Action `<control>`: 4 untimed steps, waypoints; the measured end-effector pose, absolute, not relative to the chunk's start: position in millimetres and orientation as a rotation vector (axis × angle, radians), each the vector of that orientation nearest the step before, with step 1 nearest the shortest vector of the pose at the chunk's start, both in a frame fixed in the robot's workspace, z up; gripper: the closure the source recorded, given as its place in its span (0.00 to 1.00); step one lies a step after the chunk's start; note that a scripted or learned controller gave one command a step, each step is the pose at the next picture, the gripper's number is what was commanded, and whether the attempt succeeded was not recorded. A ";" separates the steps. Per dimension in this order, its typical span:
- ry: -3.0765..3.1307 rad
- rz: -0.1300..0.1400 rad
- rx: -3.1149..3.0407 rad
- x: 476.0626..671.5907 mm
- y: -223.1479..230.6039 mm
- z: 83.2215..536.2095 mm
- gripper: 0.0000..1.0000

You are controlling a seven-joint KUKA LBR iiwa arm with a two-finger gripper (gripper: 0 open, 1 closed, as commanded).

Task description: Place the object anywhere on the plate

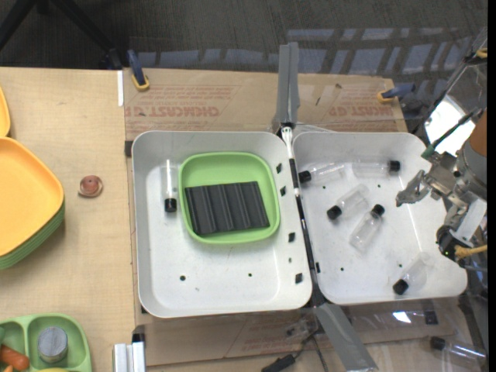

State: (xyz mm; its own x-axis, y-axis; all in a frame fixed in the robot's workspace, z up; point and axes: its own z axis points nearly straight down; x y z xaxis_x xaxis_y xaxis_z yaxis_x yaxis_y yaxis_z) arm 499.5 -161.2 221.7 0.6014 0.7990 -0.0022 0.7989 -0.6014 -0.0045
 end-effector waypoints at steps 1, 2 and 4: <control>-1.239 0.006 -2.886 486.0 -142.1 244.9 0.00; -0.878 0.006 -3.017 477.8 -141.1 264.6 0.00; -0.878 0.007 -3.017 477.8 -141.0 264.5 0.00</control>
State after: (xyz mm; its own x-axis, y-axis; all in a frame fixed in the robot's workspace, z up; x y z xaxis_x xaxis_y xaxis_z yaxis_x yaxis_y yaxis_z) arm 477.8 -141.0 264.5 0.8439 0.5364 -0.0042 0.5364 -0.8439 -0.0012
